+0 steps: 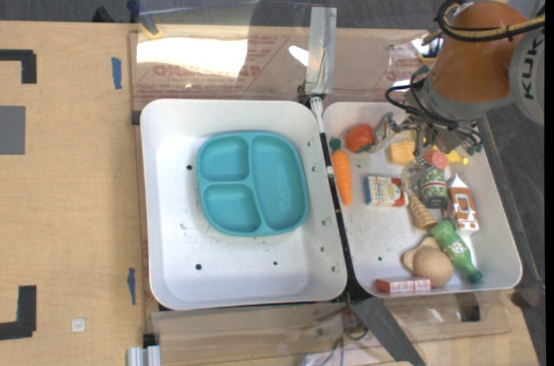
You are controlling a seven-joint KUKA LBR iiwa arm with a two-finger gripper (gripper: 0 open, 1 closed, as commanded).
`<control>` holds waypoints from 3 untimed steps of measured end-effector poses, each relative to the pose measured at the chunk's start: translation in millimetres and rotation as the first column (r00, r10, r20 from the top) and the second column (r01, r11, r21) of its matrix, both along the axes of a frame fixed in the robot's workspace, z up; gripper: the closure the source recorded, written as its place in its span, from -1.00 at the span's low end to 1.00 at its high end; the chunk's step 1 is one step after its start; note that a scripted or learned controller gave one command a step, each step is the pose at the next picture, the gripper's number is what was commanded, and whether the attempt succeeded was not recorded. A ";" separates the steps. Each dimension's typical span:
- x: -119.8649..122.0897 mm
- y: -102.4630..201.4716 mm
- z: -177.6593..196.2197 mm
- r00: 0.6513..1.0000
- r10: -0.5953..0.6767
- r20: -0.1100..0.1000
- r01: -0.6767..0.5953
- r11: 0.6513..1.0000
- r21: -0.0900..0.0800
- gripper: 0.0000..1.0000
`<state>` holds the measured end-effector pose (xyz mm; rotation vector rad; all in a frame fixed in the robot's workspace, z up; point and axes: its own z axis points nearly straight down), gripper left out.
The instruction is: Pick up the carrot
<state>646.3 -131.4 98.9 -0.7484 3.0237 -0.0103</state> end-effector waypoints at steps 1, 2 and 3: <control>16.0 -35.7 0.3 1.000 0.015 0.000 -0.015 1.000 -0.001 -1.00; 9.6 -48.4 1.3 0.981 -0.195 0.003 0.195 0.981 0.004 -1.00; -8.6 10.3 1.2 0.782 -0.623 -0.004 0.623 0.782 0.013 -1.00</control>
